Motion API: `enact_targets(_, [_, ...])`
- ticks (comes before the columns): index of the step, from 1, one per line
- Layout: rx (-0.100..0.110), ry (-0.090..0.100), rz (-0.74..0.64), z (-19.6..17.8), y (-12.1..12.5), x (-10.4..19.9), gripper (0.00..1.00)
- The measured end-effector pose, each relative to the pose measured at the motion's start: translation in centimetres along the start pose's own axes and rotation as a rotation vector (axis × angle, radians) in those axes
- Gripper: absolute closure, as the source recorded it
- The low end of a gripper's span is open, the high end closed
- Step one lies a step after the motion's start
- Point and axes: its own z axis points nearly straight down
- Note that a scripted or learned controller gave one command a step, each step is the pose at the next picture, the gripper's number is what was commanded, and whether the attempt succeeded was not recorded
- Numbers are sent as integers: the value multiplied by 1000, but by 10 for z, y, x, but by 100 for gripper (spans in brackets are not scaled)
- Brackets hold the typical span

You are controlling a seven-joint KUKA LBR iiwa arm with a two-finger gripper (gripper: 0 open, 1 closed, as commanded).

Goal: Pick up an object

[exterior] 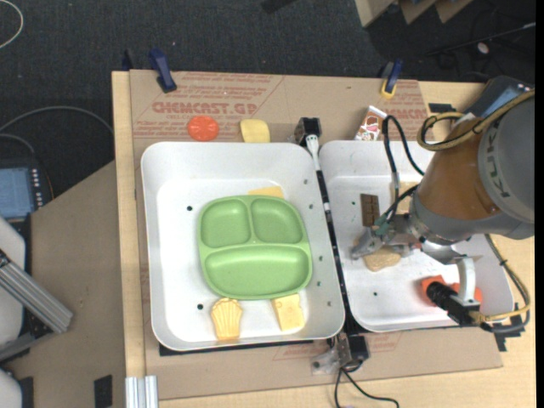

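My gripper (367, 246) is low in the right bin (399, 313), near its left wall. A tan, bread-like piece (383, 261) lies right beside and partly under its tip; whether they touch is unclear. A small brown block (369, 208) lies just behind the gripper. An orange object (429, 285) sits toward the bin's front right, partly hidden by the robot's wrist parts. The grey and orange arm (463, 185) covers the bin's right half.
The left bin (161, 228) holds a green divided plate (253, 246), a yellow ridged piece (226, 318), a yellow block (289, 313) and a pale yellow piece (266, 192) behind the plate. Behind the bins lie an orange disc (202, 127), a yellow piece (254, 131) and a small packet (371, 124).
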Motion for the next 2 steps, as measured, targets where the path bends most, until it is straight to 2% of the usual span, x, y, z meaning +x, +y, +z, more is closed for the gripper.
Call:
enact_targets(1, [-2, -2, 5, -11, -1, -3, 100])
enact_targets(2, [-11, 4, -9, -107, 42, 99, 100])
